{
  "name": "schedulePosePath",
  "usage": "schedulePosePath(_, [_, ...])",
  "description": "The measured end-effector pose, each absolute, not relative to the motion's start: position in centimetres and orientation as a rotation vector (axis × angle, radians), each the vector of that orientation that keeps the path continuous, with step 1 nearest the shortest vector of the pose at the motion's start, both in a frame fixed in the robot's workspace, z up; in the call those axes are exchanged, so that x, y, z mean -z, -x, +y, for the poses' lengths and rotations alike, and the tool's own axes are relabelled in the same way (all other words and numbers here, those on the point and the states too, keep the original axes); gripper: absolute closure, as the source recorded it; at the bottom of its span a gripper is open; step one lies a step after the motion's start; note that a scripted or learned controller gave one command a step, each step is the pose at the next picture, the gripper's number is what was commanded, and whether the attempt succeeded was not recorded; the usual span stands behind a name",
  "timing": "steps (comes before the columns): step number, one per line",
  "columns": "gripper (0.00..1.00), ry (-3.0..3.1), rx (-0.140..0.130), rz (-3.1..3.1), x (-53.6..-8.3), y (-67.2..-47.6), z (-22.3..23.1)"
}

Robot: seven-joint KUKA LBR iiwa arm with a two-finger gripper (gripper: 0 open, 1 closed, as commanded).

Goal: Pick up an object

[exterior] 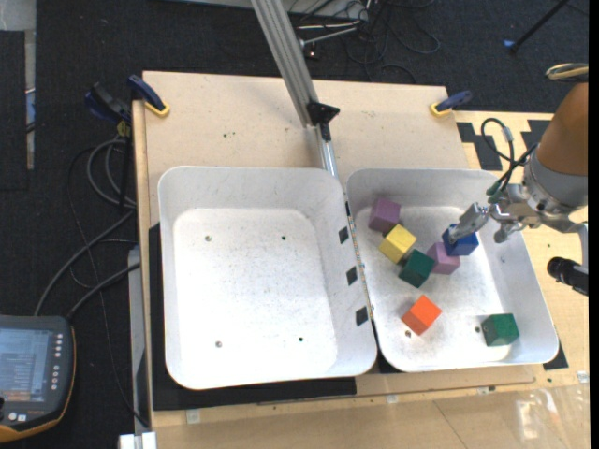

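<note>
six cubes are seen in the right bin (533, 279); the gripper (473, 224) is set over the blue cube (460, 244) near the bin's middle, though whether that cube is pinched cannot be told; a purple cube (445, 258) touches the blue one; a green cube (500, 329) sits near the front right corner.

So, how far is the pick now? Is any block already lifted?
Done: the gripper has reached into the right bin, right at the blue block. In hand: closing on it; a firm grasp cannot be confirmed. Left: lifting it. The other blocks, such as the orange block, lie in the bin.
</note>
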State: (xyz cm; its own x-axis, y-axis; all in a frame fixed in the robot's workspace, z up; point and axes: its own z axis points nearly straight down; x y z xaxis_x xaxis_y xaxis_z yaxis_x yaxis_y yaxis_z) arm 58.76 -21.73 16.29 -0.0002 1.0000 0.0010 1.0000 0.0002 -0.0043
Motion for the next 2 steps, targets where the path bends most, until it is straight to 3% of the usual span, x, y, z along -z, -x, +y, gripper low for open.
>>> schedulePosePath(1, [0.00,2.221,0.000,-2.223,-11.5,-59.7,-22.1])
schedulePosePath(2, [1.00,2.223,0.001,-2.225,-12.6,-59.7,-22.1])
